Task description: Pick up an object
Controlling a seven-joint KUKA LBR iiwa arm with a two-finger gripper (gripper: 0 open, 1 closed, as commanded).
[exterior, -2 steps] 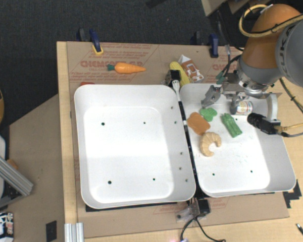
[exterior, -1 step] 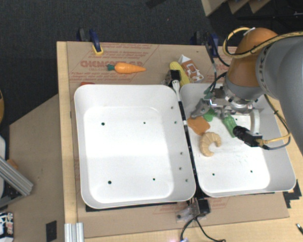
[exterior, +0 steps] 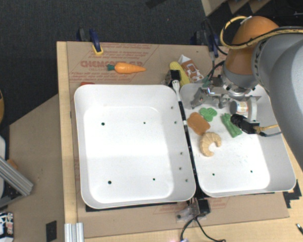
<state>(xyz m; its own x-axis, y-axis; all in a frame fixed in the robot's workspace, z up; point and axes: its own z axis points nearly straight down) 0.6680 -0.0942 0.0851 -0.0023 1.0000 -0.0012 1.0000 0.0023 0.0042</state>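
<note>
The right bin [exterior: 252, 178] holds several small things near its far left corner. A brown bun-like piece [exterior: 198, 122] lies by the dividing rim, with a beige croissant shape [exterior: 210, 143] just in front of it. A green leafy piece [exterior: 208, 113] and a green stick-like piece [exterior: 232, 125] lie beside them. My gripper [exterior: 215, 96] hangs under the orange-banded wrist [exterior: 245, 44], low over the bin's far end, just behind the green leafy piece. The wrist hides what lies right beneath it.
The left bin [exterior: 131, 145] sits beside the right one. On the cardboard behind the bins lie a toy carrot [exterior: 126, 68], a yellow banana-like toy [exterior: 177, 72] and a brown-and-white packet [exterior: 192, 70]. The grey arm [exterior: 288, 84] covers the right bin's far right side.
</note>
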